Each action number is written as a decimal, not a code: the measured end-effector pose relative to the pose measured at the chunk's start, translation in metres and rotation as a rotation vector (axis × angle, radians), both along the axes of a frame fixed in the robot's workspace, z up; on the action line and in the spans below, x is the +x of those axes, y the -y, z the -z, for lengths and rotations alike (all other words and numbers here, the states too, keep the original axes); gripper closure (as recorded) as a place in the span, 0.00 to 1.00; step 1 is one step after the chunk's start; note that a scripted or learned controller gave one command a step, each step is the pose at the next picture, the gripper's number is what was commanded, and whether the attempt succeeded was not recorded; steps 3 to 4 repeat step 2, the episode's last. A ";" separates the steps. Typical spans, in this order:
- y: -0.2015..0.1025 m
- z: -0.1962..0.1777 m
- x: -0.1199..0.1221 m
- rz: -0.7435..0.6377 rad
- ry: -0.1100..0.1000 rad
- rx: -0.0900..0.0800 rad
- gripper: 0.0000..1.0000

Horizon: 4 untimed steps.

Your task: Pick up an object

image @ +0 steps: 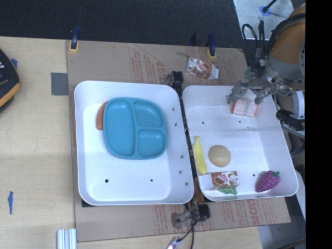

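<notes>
Two bins on the bench and my pincer (pixel 250 91) is parked over the far corner of the right bin (pixel 259 139), fingers spread wide, nothing between them. Directly under it, pretty much touching the tips, lies a small red-and-white packet (pixel 244 107), so that's my pick. I'd say come straight down, straddle it squarely, and close low, because it's flat and will probably slip out otherwise. Well towards the near side from the pincer sit a yellow banana (pixel 199 155), a tan bun (pixel 219 155), another little packet (pixel 225 179) with something green beside it, and purple grapes (pixel 267 181). Across in the left bin (pixel 88 139) there's a blue divided plate (pixel 136 127) with an orange thing (pixel 99 116) poking out from its far edge.
</notes>
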State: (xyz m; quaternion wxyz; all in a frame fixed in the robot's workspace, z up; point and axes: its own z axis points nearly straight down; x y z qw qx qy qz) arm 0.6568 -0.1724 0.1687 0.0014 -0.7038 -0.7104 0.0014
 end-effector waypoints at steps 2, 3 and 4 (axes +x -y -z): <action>0.000 -0.010 0.000 -0.006 0.000 -0.001 0.00; 0.000 -0.010 0.000 -0.006 0.000 -0.001 0.00; 0.000 -0.010 0.000 -0.006 0.000 -0.001 0.00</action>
